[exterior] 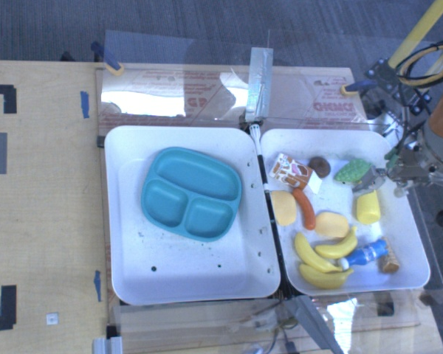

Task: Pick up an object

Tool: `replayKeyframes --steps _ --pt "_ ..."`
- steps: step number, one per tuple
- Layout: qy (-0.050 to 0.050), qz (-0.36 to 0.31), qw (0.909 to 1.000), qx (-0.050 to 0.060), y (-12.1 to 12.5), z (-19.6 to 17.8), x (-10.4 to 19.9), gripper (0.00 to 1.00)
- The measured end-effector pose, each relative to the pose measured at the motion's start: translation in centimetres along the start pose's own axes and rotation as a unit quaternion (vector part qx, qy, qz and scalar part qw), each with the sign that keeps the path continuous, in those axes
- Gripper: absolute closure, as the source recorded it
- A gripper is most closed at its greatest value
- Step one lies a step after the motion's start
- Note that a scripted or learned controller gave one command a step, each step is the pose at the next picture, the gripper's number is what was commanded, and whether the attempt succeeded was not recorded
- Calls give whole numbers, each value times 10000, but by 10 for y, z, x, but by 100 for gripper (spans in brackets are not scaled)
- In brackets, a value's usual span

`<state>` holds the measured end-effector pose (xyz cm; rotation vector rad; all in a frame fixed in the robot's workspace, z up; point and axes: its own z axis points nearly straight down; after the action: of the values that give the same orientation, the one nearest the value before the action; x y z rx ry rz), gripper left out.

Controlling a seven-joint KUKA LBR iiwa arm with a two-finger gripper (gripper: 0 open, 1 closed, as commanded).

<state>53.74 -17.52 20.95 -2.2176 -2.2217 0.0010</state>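
Observation:
The right bin [417, 236] holds several toy foods. There is a white and orange carton [290, 170], a brown round piece [320, 167], a green leafy piece [352, 171] and a yellow block [368, 207]. With them lie an orange carrot-like stick [305, 207], a pale yellow slice [284, 208], an orange-yellow lump [332, 223], two bananas [319, 255] and a blue bottle [367, 255]. My gripper [395, 175] hangs over the bin's right rim, just right of the green piece and above the yellow block. Nothing shows in its grasp.
The left bin [125, 220] carries a blue divided plate [191, 193]. A metal post [259, 83] stands behind the seam between the bins. Cables and a yellow bar [424, 24] crowd the far right, and wooden benchtop [37, 198] stretches to the left.

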Motion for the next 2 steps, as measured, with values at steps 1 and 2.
replayKeyframes --steps 1,2 --pt "30 289 9996 -35 60 112 -29 0" --pt "9 279 9996 -35 60 103 -30 100"
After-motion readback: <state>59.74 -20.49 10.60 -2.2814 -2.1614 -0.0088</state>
